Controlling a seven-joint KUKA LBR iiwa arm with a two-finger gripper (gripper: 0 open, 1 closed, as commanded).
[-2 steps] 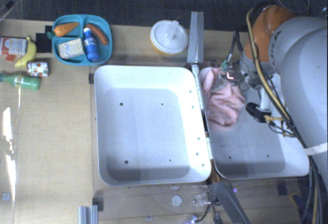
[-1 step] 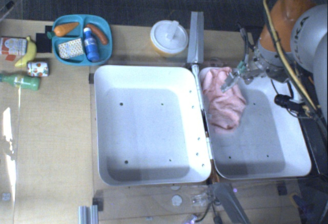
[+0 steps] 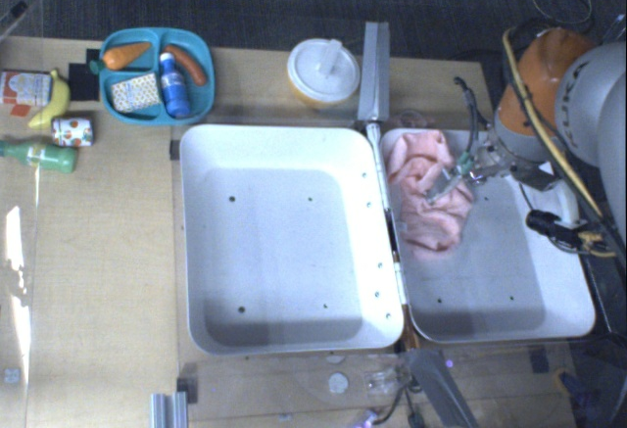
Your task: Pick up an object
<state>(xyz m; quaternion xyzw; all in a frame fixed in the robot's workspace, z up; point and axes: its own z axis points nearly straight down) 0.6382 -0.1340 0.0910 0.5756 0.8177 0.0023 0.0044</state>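
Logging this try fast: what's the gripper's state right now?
Gripper: down on the pink cloth in the right bin; open, shut or holding cannot be told.

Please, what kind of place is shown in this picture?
Most likely a robotics lab bench for grasping trials. Two shallow white bins sit side by side, a grey arm's end effector is over a pink cloth, and a blue tray of toy food stands nearby.

Wooden bench [image 3: 98,269], two white bins [image 3: 284,240] (side by side), blue tray [image 3: 201,83], lidded cup [image 3: 323,71]
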